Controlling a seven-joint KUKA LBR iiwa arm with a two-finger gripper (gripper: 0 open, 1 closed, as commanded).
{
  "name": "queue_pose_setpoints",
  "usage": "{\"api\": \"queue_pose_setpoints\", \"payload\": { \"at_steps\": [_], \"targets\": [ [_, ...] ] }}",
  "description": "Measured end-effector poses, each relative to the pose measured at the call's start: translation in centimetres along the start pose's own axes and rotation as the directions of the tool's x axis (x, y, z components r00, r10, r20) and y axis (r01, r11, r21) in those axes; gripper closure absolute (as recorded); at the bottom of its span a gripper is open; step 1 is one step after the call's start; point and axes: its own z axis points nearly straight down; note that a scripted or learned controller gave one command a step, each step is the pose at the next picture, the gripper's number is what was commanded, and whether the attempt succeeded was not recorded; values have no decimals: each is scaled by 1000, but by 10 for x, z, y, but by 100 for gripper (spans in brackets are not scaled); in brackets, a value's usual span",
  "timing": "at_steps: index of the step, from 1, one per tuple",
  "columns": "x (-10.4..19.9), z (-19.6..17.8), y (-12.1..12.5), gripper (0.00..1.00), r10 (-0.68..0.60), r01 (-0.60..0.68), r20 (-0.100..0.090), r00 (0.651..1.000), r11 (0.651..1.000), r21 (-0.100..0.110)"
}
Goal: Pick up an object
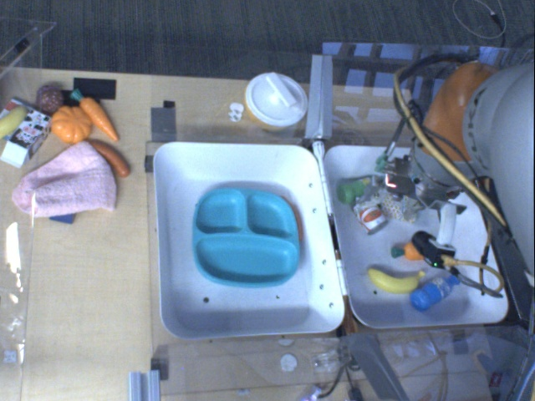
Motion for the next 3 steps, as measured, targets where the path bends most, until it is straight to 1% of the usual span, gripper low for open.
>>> {"api": "queue_pose_setpoints", "payload": {
  "at_steps": [1, 2, 3],
  "targets": [
    [1, 54, 15, 0, -172, 172, 1, 985, 985, -14],
    [2, 45, 17, 100, -178, 178, 3, 984, 984, -18],
    [39, -41, 75, 100, -216, 216, 1, 976, 976, -7]
  ]
}}
